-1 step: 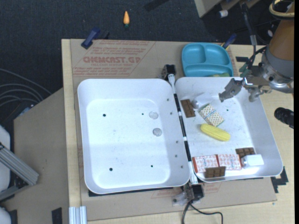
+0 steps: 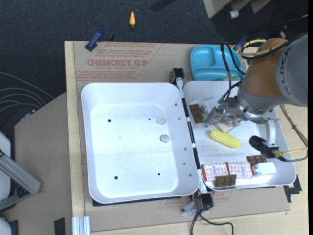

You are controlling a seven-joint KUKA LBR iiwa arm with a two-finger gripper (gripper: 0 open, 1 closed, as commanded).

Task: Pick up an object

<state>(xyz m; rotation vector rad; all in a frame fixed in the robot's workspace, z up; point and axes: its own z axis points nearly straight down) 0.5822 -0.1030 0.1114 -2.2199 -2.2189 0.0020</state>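
Near edge of the right shallow white plastic bin [image 2: 288, 173]: red-and-white printed packet [image 2: 229, 169] w/ a small brown block [image 2: 225, 181] touching it. Mid-bin, a yellow corn-cob-shaped toy [image 2: 225, 139]. Just beyond, the metal two-finger gripper [image 2: 221, 116] hangs over a pale speckled piece [image 2: 224, 126] (grip state: can't tell). Beside it, the left white bin [image 2: 98, 102]; farthest, a light-blue plastic tray [image 2: 210, 62]

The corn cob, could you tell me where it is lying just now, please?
The corn cob lies in the right bin, near its middle, just below the gripper and above the row of red-and-white packets.
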